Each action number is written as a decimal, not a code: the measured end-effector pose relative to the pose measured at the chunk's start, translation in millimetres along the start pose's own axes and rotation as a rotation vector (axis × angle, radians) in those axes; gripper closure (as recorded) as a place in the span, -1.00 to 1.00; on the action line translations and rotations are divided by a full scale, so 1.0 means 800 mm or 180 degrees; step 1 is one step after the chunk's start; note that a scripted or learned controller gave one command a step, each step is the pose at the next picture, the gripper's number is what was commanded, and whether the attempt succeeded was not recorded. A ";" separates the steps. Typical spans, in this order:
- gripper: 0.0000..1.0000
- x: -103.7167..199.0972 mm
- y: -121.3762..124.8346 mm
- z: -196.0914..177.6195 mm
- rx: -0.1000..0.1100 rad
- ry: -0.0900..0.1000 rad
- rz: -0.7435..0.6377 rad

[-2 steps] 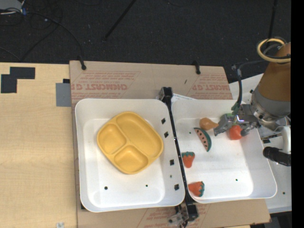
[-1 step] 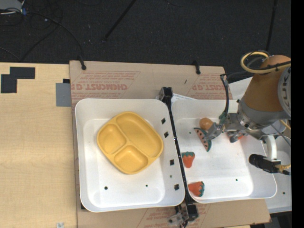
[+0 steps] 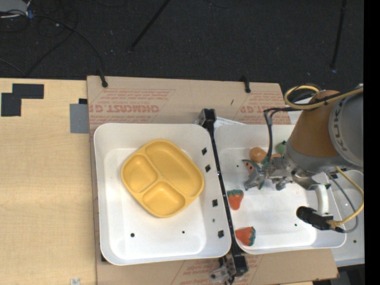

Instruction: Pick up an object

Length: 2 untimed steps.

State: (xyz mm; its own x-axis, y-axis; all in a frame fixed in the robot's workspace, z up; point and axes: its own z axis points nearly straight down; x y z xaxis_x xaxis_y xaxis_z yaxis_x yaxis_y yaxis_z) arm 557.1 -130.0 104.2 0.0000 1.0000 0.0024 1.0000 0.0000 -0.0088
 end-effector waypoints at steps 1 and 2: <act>1.00 -0.002 0.001 -0.017 -0.0009 -0.0003 0.0012; 1.00 -0.005 -0.008 -0.092 -0.0034 -0.0009 0.0012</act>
State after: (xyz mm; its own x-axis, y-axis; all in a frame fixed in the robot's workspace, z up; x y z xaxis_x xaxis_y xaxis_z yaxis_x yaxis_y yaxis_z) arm 551.6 -134.1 177.8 0.0036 1.0000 -0.0003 1.0000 -0.0036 0.0017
